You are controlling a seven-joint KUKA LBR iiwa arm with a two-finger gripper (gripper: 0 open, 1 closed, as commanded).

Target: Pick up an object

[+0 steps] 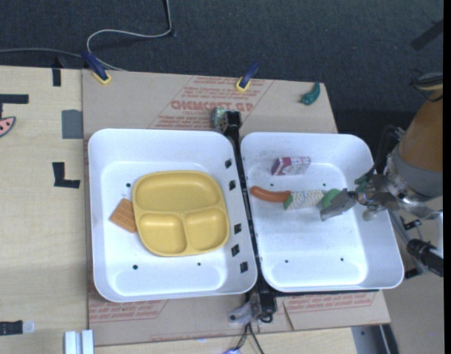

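Where I am looking: I am looking down at two white bins sitting side by side on the desk (55,124).

Right bin (321,271): it is holding a few small things up near its top half.

End effector (334,205): it is hanging low in the right bin, reaching in from the right side, and its grey tip is pointing left.

Green thing (330,195): a small green thing is lying right at the tip of the end effector, touching it or almost touching it.

Speckled thing (305,197): a pale speckled thing is lying just left of the green one, stretched out left to right.

Orange thing (270,194): a long orange thing, like a small sausage, is lying further left, also stretched left to right, near the wall between the bins.

Packet (291,165): a small white and purple packet is sitting above those, a little way off.

Which way to go: I think the nearest thing to grab is the green one, right at the tip; the others are lying off to the left.

Grip: I cannot tell how the end effector is set, and I am not seeing anything clearly caught in it.

Left bin (107,271): it is holding a yellow tray (181,212) and a brown cracker (123,215), far from the end effector.
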